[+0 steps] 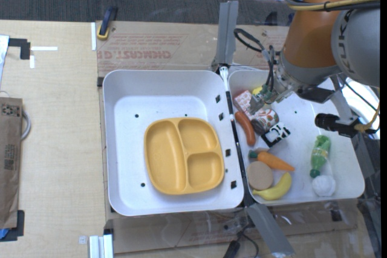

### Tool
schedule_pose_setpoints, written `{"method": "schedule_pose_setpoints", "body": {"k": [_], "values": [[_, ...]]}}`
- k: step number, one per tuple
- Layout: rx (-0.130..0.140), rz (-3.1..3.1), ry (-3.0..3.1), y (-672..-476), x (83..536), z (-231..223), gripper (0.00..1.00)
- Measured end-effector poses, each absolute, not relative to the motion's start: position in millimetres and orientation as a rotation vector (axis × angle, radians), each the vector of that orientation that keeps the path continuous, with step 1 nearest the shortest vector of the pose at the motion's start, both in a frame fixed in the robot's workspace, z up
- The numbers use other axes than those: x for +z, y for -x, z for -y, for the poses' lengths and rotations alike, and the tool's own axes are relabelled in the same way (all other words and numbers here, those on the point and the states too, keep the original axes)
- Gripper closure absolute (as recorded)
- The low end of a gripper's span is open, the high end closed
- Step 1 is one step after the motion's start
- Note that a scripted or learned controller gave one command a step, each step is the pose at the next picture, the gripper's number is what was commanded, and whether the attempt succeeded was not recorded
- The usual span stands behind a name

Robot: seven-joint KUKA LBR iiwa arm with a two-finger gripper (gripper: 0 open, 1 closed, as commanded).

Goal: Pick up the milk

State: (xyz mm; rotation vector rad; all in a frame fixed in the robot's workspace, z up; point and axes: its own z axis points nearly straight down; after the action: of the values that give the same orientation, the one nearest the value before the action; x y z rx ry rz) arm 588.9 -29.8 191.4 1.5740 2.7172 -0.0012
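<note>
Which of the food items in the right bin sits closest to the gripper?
The small milk carton, black-and-white patterned, lies just below the gripper; the sausage, carrot, banana and green bottle lie farther off.

— What sort of place is this looking like?
— A robotics lab: a grey-and-orange industrial arm (314,27) is reaching over two shallow white plastic bins (115,130), with cardboard sheeting (157,48) lying just behind them on a pale wooden bench (48,130).

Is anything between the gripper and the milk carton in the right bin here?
Nothing visible does. The gripper is down in the right bin, right at the milk. A hot dog lies beside the carton toward the left bin, and a carrot just below it, neither in the gap.
</note>
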Motion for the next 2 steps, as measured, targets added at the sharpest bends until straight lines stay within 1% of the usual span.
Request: {"method": "schedule_pose_setpoints", "body": {"k": [1, 2], "values": [[-0.004, -2.313, -2.124, -611.4, 338, 52, 1.00], [-0.005, -2.329, -2.110, -538.5, 358, 21, 1.00]]}}
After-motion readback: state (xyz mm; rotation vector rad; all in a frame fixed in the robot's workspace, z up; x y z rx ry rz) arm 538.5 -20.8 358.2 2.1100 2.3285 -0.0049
